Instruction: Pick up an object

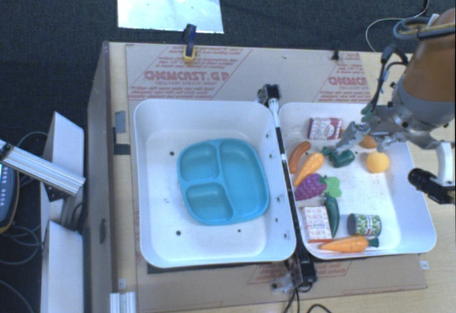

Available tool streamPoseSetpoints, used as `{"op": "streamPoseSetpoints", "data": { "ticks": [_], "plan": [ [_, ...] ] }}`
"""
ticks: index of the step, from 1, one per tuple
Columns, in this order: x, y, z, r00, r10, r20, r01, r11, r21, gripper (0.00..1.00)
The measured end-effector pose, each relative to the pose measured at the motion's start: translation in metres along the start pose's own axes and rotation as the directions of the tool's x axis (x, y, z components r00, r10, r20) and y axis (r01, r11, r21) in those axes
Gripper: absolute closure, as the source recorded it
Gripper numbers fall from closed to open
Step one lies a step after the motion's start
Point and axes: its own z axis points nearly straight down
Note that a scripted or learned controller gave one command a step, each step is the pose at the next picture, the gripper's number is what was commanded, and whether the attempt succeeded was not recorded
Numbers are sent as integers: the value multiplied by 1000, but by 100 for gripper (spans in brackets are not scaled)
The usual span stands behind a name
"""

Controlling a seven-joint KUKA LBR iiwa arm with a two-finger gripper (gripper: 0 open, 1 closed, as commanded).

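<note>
My gripper (pixel 366 137) hangs over the back of the right bin (pixel 426 232), at the end of the grey arm that comes in from the right. Its fingers (pixel 348 137) are spread, so it is open, and nothing is held between them. A small orange piece (pixel 368 141) shows just beneath it. A yellow-orange ball (pixel 377 162) lies just in front of it to the right, and a green toy (pixel 340 157) just in front to the left. A red and white box (pixel 324 128) sits to its left.
The right bin also holds an orange pepper (pixel 299 155), purple grapes (pixel 311 187), a dark green cucumber (pixel 332 205), a pale box (pixel 315 221), a small can (pixel 364 224) and a carrot (pixel 348 244). The left bin (pixel 153 162) holds a blue divided plate (pixel 222 180).
</note>
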Motion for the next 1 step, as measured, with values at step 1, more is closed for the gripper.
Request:
{"op": "streamPoseSetpoints", "data": {
  "ticks": [1],
  "plan": [
    [4,-41,138,1000,2,-1,-2,1000,2,0]
  ]
}}
